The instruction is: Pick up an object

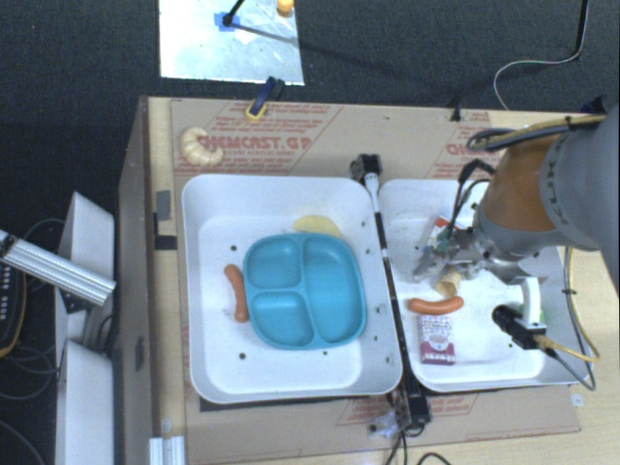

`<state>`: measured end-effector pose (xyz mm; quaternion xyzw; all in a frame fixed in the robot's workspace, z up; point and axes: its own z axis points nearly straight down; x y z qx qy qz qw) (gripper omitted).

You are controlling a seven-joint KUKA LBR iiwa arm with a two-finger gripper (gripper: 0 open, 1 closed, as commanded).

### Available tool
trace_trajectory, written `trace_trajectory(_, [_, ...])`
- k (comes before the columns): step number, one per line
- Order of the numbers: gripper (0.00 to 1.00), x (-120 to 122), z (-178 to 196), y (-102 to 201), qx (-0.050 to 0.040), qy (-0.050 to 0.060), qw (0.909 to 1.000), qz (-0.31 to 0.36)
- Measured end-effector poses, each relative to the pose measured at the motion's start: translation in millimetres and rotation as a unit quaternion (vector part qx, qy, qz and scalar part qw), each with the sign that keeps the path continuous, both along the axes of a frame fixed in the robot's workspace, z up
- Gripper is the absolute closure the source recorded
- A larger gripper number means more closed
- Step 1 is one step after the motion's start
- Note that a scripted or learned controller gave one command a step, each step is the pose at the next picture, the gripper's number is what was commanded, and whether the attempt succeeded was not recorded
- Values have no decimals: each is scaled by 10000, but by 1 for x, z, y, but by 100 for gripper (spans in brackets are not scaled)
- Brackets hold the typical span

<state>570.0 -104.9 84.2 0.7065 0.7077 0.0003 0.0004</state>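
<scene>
Arm (542, 197): we see it enter from 3 o'clock, grey with an orange band, bent down over the right bin.
Gripper (441, 260): it sits low over the right bin, a little toward 9 o'clock of the bin's middle. We cannot tell whether it is open or closed, nor whether it grips anything.
Right bin (407, 201): white and shallow, it holds three loose things, all at 6 o'clock of the gripper.
Lump (446, 287): small and pale, it lies just below the gripper, between it and the right sausage. We cannot tell whether it touches either.
Right sausage (436, 305): reddish, it lies flat along the 9-to-3 line, at 6 o'clock of the lump.
Packet (437, 339): a small red-and-white sachet at 6 o'clock of the right sausage, just beside it and near the bin's 6 o'clock wall.
Left bin (218, 221): white, it stands at 9 o'clock of the right bin, their walls side by side.
Plate (291, 308): blue, with three compartments, it sits in the middle of the left bin.
Left sausage (237, 294): orange, it lies along the 12-to-6 line just beside the plate's 9 o'clock edge.
Yellow piece (317, 225): pale, it lies at the plate's 12 o'clock edge, partly behind the rim.
</scene>
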Motion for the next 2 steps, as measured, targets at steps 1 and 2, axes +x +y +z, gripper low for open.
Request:
trace_trajectory(1, [100,1,11,0,0,-9,10000,5])
trace_trajectory(2, [100,-21,101,43,4,-16,10000,10])
